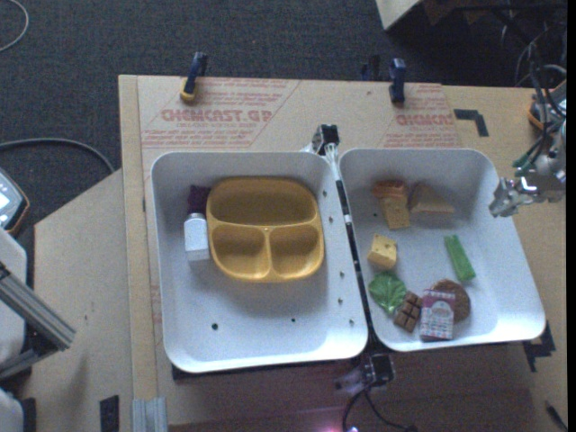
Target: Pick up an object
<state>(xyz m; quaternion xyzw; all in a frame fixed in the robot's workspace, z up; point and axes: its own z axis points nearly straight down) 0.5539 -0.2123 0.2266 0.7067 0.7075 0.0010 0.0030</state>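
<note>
We are looking down on a robotics lab test bench [135, 241]: a bare board with printed lettering, held by clamps [193, 76] at its 12 o'clock edge. Two shallow white bins [180, 331] sit side by side on it. Dark carpet [90, 25] lies beyond at 12 o'clock, a loose cable [63, 144] runs at 9 o'clock, and aluminium framing [36, 309] stands at 8 o'clock.

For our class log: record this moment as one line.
pincer: at right bin rim, holding nothing | green stick: in right bin | yellow tray: left bin
</note>
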